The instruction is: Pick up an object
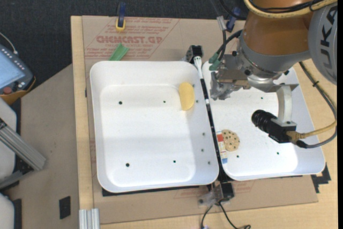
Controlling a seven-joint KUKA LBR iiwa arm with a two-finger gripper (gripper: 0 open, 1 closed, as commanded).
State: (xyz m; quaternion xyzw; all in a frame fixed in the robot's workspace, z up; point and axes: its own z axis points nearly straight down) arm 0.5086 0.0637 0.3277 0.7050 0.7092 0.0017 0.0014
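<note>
A pale yellow oblong object (186, 96) lies in the left bin (144, 126), close to its right wall. In the right bin (268, 161) a round tan cookie-like piece with dark spots (230, 140) lies by the left wall, and beside it a small flat piece with red and blue marks (221, 148). My gripper (221, 89) hangs low over the upper left of the right bin, near the divider, under the orange wrist band (284, 5). Nothing shows between the fingers.
A black cylindrical part on a bracket (270, 125) juts from the wrist over the right bin, with a tan cable trailing right. A green strip (119, 52) and a blue-yellow clamp (121, 17) sit on the cardboard behind the left bin.
</note>
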